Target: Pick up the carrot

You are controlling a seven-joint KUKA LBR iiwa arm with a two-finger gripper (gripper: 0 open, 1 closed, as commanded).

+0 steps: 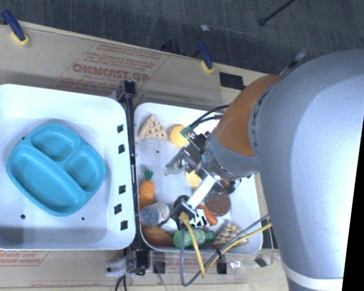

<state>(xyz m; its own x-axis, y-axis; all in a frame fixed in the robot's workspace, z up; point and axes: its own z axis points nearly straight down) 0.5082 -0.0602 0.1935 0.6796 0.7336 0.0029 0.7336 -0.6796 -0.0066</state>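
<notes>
Carrot (147, 191): lies in the right bin (166, 114), just beside its left wall and about midway along it, with the green top toward the far edge.
Tool (178, 163): hangs over the middle of that bin, near the carrot but apart from it. Whether it is spread or pressed together cannot be told, and nothing is seen pinched in it.
Risk, wall: the carrot sits so close to the bin wall that a descent may strike the rim or find no room on that side.
Risk, neighbours: the grey can (153, 215) lies just beside the carrot's near end, so a late or skewed closure may nudge it or catch it instead.
Risk, mistaken target: an orange roll (157, 236) at the near edge resembles the carrot in colour.
</notes>
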